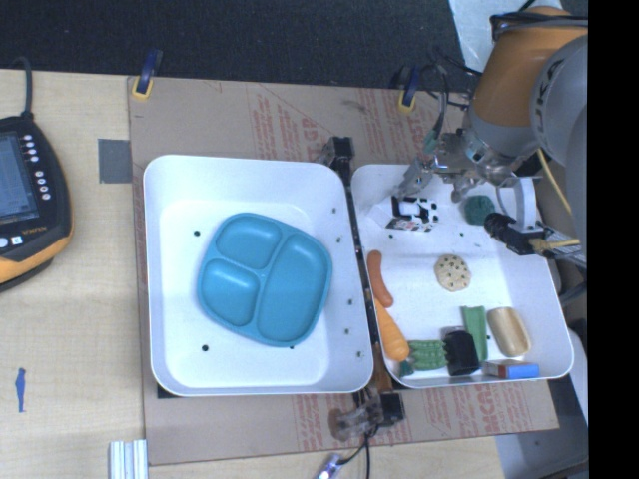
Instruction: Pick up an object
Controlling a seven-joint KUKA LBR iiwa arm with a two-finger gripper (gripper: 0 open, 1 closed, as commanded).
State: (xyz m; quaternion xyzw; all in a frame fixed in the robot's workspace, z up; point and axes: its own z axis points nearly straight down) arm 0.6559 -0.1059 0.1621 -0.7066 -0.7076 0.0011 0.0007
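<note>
Speckled tan, the round cookie (452, 272) lies near the middle of the right bin (559, 297), clear of everything around it. Along that bin's left wall runs a sausage (378, 278), with a carrot (392, 335) below it. At the near edge sit a knobbly green piece (426, 354), a black block (460, 351), a green strip (474, 325), a tan bread-like roll (508, 330) and a small blue and orange item (512, 371) against the rim. A dark teal lump (478, 208) rests near the far wall, partly covered by the arm's hardware.

Low over the far left corner of that bin hangs the gripper (412, 208), over a small black and white thing that is too muddled with its own parts to name. Whether the jaws are spread or closed, and whether anything is between them, cannot be told from this angle. The grey arm with its orange band (519, 63) is cut off at the right.

A blue divided plate (265, 279) with three compartments (tilted a little) lies in the left bin (175, 183).

Both bins rest on a brown cardboard sheet (250, 118) held by clamps (147, 73) on a pale wooden bench (70, 347). A black and orange pendant (25, 203) lies at the left, cut off by the edge, and the floor beyond is dark.
</note>
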